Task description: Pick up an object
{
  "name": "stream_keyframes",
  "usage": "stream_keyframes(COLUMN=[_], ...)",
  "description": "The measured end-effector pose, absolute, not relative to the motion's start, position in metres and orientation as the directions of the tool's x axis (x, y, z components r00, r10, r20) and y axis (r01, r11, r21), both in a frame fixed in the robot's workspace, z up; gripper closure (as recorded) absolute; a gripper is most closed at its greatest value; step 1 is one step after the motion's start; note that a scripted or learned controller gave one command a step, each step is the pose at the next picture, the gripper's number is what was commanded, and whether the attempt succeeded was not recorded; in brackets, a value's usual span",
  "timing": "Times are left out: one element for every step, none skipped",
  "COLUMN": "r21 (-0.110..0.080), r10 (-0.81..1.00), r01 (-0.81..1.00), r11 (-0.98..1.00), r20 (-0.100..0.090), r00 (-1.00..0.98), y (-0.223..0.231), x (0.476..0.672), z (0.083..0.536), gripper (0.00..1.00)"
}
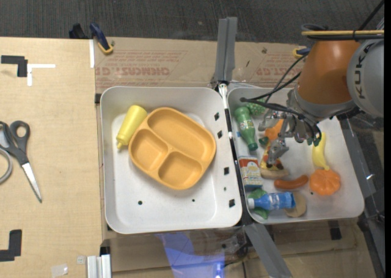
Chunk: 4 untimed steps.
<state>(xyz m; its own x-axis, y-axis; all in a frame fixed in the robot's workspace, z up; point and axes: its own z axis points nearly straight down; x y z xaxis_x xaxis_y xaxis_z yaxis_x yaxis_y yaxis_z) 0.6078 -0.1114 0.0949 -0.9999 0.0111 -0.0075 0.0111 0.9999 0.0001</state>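
The hand point(277, 148), its state impossible to tell, hovers in the right bin point(349, 209) above small toy food point(270, 162), likely light, hard, slippery plastic best pinched across its narrow middle.

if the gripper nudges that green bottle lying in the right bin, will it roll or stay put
The green bottle lies on its side, so its round body would probably roll rather than tip. Neighbours crowd it in the right bin, which may stop it quickly. It looks like a small plastic toy, likely light and fairly stiff, perhaps slippery for the gripper.
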Motion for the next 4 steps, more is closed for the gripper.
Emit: stream_keyframes(r21=[-0.001,0.000,0.001,0.001], r10=[0.097,0.284,0.362,0.360], r01=[0.097,0.284,0.362,0.360], r11=[0.995,0.959,0.932,0.933], r20=[-0.007,-0.007,-0.006,-0.009], r00=[-0.995,-0.959,-0.932,-0.933], y=[-0.114,-0.103,-0.101,-0.101], x=[0.606,0.594,0.612,0.613], z=[0.095,0.095,0.094,0.105], gripper=[0.00,0.00,0.00,1.00])
